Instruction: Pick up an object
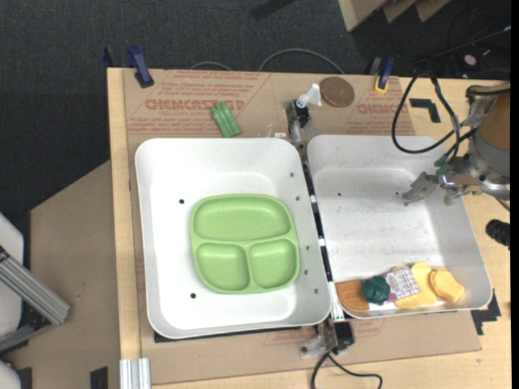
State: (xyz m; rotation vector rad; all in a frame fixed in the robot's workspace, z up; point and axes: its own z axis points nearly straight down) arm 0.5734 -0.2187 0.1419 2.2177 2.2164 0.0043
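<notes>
We see two shallow white bins side by side. The left bin [154,217] holds a green divided tray [243,243]. The right bin [389,217] has small objects huddled along its near edge — a dark green piece [375,290], a patterned packet [402,282], yellow pieces [434,286] and an orange-brown disc [349,297]. The gripper [423,186] hangs over the right bin's far right part, well apart from them — nothing sits between its fingers, which look spread.

two white bins sit side by side. the left bin [154,241] holds a green divided plate [243,243]. small toys [403,287] cluster along the right bin [365,160]'s lower edge. the gripper [423,188] hovers over its upper right.
</notes>
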